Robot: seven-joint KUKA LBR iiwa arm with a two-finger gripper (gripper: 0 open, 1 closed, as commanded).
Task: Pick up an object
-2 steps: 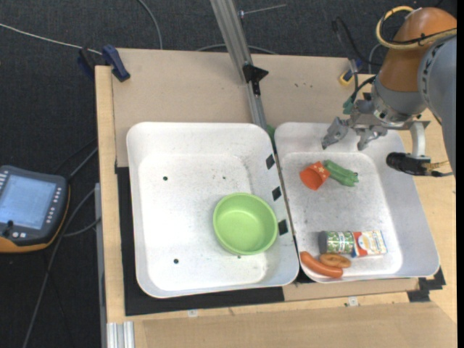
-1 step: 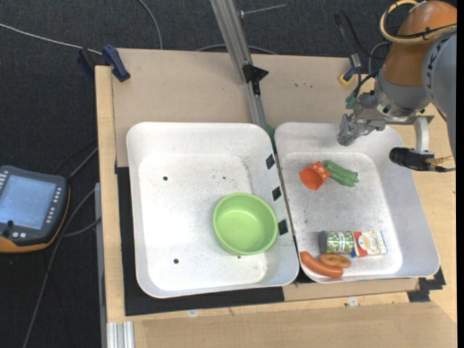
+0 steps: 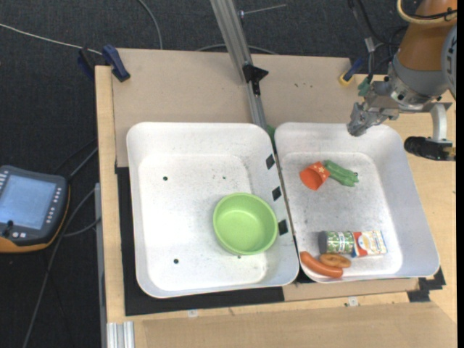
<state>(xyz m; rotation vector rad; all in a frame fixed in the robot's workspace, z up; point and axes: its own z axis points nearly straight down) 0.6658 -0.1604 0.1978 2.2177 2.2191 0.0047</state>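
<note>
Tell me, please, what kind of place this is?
Probably a robotics lab test bench: an industrial arm reaches over two white bins of toy items, with a teach pendant and loose cables on the dark floor.

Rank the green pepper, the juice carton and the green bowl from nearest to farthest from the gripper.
From the gripper, at the right bin's far edge:
1. Green pepper, upper middle of the right bin, beside the orange cup.
2. Juice carton, near edge of the right bin.
3. Green bowl, in the left bin.

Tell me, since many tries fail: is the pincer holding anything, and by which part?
Nothing is held. The pincer hangs over the right bin's far edge, apart from every object.
</note>
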